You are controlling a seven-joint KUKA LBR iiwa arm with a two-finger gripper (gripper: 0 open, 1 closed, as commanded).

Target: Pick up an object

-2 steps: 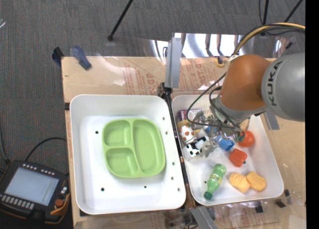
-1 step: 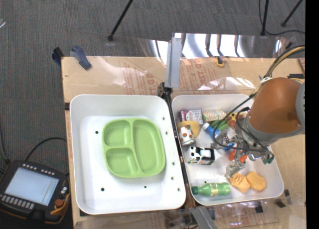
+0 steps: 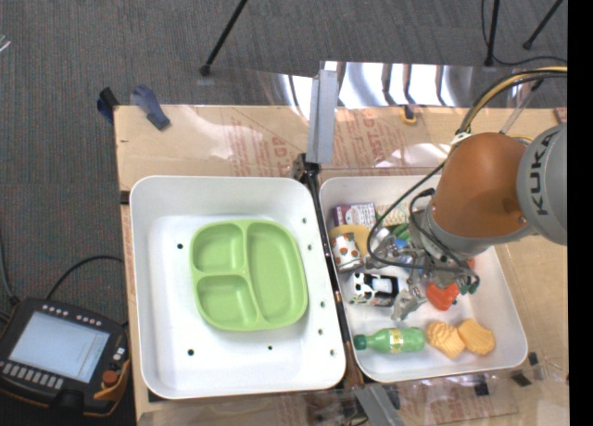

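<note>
My gripper [image 3: 419,293] hangs low in the right bin [image 3: 508,313], under the orange wrist band, among a pile of small items. Directly beside its fingers lie a black-and-white toy cow [image 3: 371,288] on the left and a red piece [image 3: 442,294] on the right. A green bottle [image 3: 392,341] lies along the bin's front, with two orange waffle-like pieces [image 3: 461,337] next to it. A purple box [image 3: 356,215] and a small printed can [image 3: 345,248] sit toward the bin's left wall. The arm hides the bin's centre.
The left bin [image 3: 157,322] holds a green divided plate [image 3: 248,274]. A metal post [image 3: 321,119] stands behind the seam between the bins. A teach pendant [image 3: 60,350] lies on the floor at lower left. Tripod legs cross the floor behind the bench.
</note>
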